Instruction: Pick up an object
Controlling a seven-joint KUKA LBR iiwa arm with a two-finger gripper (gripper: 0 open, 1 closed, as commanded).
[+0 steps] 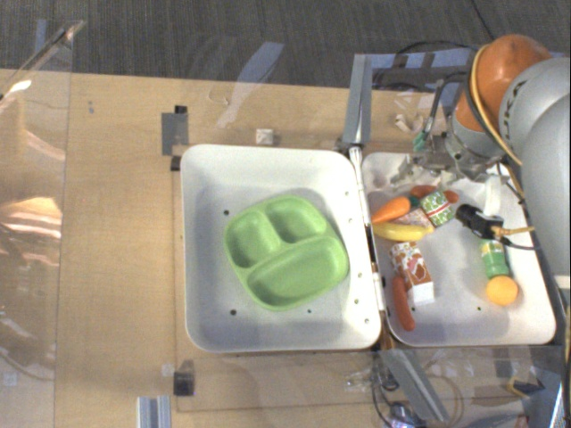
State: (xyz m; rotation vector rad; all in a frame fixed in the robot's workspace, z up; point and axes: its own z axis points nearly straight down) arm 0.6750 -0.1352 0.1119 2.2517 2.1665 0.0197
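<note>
My gripper (428, 166) hangs over the far end of the right bin (535, 328), just above a cluster of toy food. Right below it lie a small red piece (423, 190) and a red, white and green packet (435, 209). An orange carrot (390, 209) and a yellow banana (401, 232) lie to their left, by the bin's left wall. Nearer the front are a red and white carton (413, 272) and a red sausage (403, 304). A green bottle (492, 259) and an orange ball (502, 291) sit at the right.
The left bin (205, 310) holds a green divided plate (284, 252) at its middle. The grey arm with its orange band (500, 69) comes in from the upper right, above the right bin's far corner.
</note>
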